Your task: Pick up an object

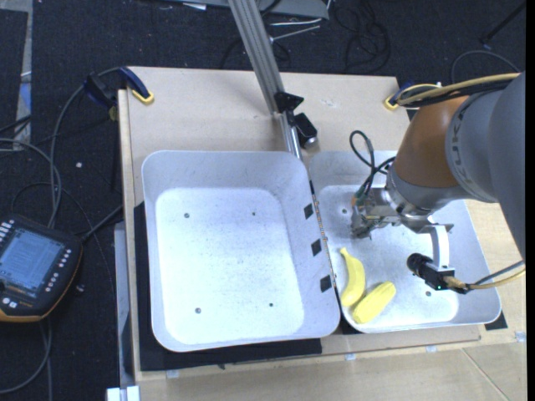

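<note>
Pincer [361, 220] hangs over the right bin [476, 307], its grip state something we cannot tell from above. Two yellow pieces, a banana [352, 279] and a lemon-like fruit [373, 302], lie touching by the near-left corner. We should shift nearer, centre over one, then descend.

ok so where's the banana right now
The banana lies in the right bin, near its front-left corner against the wall shared with the left bin. A second yellow object touches its lower end, and the gripper sits just behind it.
</note>
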`<action>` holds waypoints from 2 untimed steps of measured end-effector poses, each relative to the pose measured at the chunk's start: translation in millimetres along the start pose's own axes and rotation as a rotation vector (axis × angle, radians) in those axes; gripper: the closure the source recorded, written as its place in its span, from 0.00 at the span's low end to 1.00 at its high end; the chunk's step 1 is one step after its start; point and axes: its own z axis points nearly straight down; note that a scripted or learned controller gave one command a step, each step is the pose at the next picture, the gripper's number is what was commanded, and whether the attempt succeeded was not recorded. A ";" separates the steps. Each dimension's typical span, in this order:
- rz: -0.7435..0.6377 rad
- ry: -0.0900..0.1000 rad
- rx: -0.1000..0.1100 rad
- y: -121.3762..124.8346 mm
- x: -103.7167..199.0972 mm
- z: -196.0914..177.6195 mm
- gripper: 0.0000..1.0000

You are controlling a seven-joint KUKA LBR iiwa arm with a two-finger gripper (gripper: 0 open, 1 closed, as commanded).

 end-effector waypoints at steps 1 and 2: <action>0.000 -0.001 -0.003 2.0 -0.5 -41.9 1.00; -0.001 0.000 -0.005 6.3 5.9 -101.6 1.00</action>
